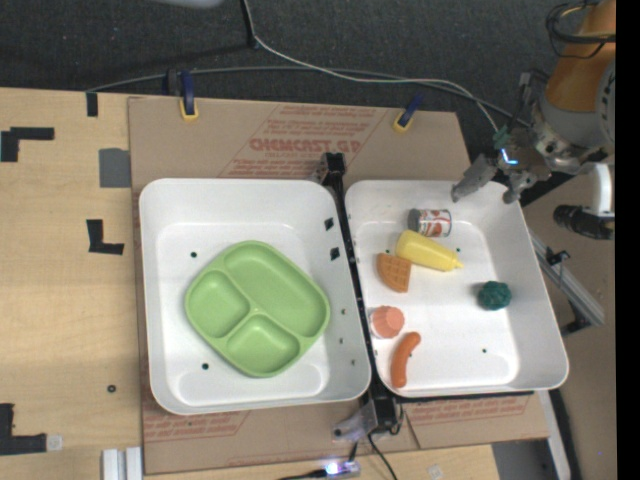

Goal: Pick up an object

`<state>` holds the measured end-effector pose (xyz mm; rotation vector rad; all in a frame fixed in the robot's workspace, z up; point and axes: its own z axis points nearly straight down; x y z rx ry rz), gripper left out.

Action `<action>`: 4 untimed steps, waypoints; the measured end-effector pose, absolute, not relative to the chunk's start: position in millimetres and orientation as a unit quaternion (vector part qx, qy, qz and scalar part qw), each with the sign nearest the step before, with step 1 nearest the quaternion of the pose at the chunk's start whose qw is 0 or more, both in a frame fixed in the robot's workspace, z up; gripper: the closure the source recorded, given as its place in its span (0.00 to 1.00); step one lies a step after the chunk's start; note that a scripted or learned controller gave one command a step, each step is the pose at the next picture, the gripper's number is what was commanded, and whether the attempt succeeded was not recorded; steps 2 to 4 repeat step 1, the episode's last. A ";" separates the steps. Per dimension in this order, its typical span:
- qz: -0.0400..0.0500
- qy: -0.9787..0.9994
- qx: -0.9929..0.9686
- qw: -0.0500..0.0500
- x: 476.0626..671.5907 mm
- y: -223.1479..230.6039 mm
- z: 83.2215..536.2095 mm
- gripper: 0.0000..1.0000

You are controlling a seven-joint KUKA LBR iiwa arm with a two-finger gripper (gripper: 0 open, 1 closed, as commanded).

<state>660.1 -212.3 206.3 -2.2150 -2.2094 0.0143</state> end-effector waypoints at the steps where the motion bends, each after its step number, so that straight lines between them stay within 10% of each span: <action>1: 0.001 -0.708 -0.707 0.000 663.2 -211.6 216.6 0.00; 4: 0.001 -0.708 -0.707 0.000 663.2 -211.6 216.6 0.00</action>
